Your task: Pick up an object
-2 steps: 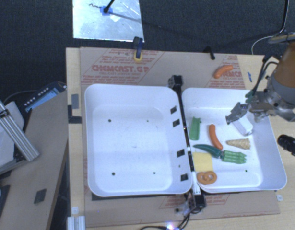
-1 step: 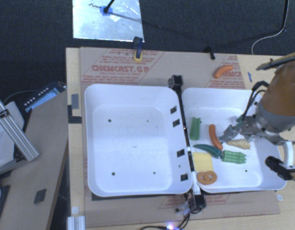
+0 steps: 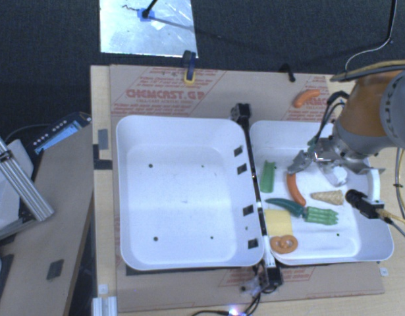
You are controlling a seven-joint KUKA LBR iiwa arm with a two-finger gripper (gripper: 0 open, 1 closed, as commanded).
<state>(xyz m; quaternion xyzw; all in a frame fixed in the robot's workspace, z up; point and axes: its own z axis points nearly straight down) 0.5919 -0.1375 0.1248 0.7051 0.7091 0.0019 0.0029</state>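
Observation:
My gripper (image 3: 319, 168) hangs over the back of the right bin (image 3: 370, 245), open, with nothing between its fingers. One fingertip (image 3: 299, 164) points at the upper end of an orange-red sausage (image 3: 294, 189) lying just below it. A cream cone (image 3: 327, 197) lies under and in front of the other finger. Further forward lie a teal piece (image 3: 286, 206), a green ridged vegetable (image 3: 321, 215), a yellow square (image 3: 278, 221) and an orange ring (image 3: 284, 243). A flat green piece (image 3: 268, 175) rests near the bin's left wall.
The left bin (image 3: 130, 242) stands beside the right one, with black clips (image 3: 248, 209) along the shared rim. Another orange sausage (image 3: 307, 98) lies on the board behind the right bin. A black part (image 3: 361, 204) of the arm overhangs the right bin's right side.

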